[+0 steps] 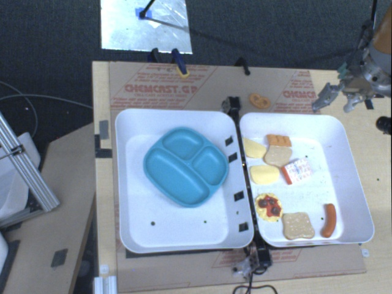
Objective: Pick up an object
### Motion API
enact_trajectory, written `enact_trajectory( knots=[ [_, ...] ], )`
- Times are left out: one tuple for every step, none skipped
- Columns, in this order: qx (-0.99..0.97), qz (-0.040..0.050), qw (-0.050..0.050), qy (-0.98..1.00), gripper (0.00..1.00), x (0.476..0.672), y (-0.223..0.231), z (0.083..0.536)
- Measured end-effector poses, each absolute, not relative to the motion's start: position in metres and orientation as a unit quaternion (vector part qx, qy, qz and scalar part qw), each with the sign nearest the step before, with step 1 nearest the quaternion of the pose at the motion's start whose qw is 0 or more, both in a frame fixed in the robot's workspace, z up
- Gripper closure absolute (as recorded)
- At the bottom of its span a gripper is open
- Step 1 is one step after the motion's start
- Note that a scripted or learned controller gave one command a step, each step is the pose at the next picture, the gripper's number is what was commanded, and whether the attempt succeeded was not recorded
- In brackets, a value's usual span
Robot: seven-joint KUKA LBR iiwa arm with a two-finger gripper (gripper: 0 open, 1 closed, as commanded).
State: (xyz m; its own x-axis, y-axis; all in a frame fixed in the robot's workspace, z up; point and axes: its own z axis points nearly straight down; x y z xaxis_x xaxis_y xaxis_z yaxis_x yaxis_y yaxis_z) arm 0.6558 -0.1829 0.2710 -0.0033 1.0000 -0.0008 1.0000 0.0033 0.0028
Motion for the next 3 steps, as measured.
enact_trajectory(
  knots=[
    [0.702,0.0005,-0.004,0.712,0.00,0.668,-0.068,0.179],
    [0.708,-0.0015,-0.001,0.706,0.00,0.667,-0.136,0.104],
    [0.707,0.0029,0.005,0.707,0.00,0.671,-0.146,0.187]
  ],
)
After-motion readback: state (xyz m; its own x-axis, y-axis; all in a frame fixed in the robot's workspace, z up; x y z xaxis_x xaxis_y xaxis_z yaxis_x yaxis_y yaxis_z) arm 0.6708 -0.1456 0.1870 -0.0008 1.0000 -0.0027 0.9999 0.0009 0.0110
